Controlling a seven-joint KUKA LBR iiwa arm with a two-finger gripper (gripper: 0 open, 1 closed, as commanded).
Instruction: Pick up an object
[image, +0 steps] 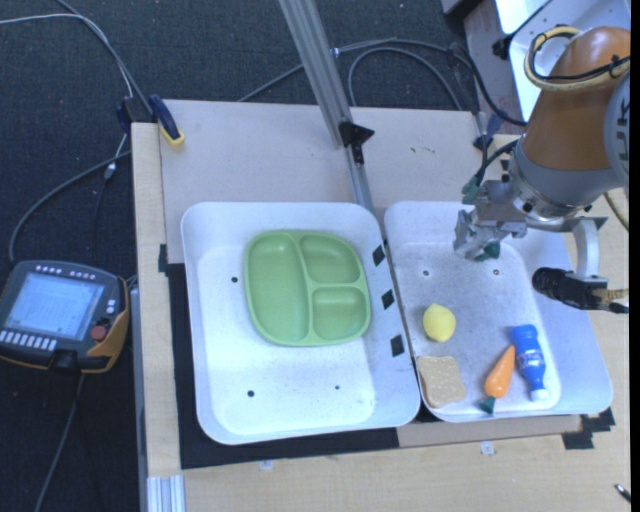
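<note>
Surface: a pale tan bench top (260, 150) filling the middle of the frame, with dark carpet around it.
Left bin: a shallow white plastic bin (225, 400), centre-left of the frame.
Plate: a light green plastic plate (305, 287) with three compartments, lying flat in the upper middle of the left bin.
Right bin: a second shallow white bin (575, 350), touching the left bin along its side, at centre-right.
Arm: a grey robot arm with an orange band (575, 100), reaching in from the upper right.
Hand: a grey two-finger hand (482, 245) over the upper left part of the right bin; I cannot tell how far it is open, and nothing is seen in its grip.
Lemon: a small round yellow toy lemon (439, 322), middle-left of the right bin, below the hand and apart from it.
Bread: a tan square toy bread slice (441, 380), at the bin's lower left corner, just below the lemon.
Carrot: an orange toy carrot (499, 372), lower middle of the bin.
Bottle: a small blue and white bottle (529, 360), just right of the carrot.
Pendant: a grey and orange control pendant with a screen (60, 315), on the carpet at the left edge.
</note>
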